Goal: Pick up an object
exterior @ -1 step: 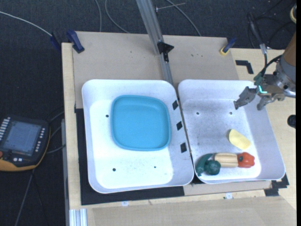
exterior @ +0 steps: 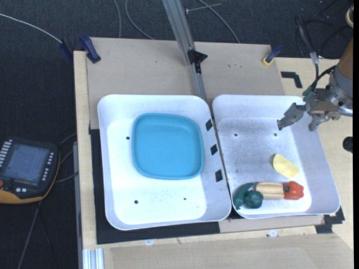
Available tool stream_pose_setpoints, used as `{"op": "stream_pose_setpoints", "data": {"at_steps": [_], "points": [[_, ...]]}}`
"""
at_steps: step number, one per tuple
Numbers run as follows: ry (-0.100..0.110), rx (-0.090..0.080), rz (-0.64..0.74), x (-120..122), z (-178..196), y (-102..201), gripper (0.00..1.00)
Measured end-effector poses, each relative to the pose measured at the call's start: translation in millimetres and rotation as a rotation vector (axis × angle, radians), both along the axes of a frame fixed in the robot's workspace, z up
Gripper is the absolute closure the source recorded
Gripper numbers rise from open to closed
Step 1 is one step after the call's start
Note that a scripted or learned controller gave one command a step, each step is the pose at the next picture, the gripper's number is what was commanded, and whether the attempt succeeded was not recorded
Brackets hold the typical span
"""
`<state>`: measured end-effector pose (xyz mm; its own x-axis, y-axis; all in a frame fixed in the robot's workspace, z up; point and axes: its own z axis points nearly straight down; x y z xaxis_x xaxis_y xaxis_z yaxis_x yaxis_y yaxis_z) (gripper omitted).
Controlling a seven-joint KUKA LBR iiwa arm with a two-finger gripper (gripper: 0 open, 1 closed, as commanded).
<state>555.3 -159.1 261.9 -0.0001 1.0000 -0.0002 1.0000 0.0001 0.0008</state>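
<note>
Camera view: yellow piece (exterior: 285,165) lies below open tool (exterior: 303,120).

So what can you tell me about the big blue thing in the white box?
The blue plate is a shallow, squarish dish with rounded corners and a raised rim. It looks like smooth, plain turquoise plastic. It lies flat, right side up, in the upper middle of the left white bin, resting on the bin's floor. Nothing lies on it, and nothing else touches it.

bench (exterior: 140,72): pale wood | left bin (exterior: 112,206) | right bin (exterior: 247,116) | bins side by side, touching
</note>
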Motion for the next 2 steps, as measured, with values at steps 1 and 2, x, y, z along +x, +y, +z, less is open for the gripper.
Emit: {"op": "stream_pose_setpoints", "data": {"at_steps": [1, 2], "points": [[0.006, 0.001, 0.000, 3.3, -61.1, -3.3, 0.00], [0.006, 0.001, 0.000, 2.5, -123.4, -1.0, 0.00]]}}
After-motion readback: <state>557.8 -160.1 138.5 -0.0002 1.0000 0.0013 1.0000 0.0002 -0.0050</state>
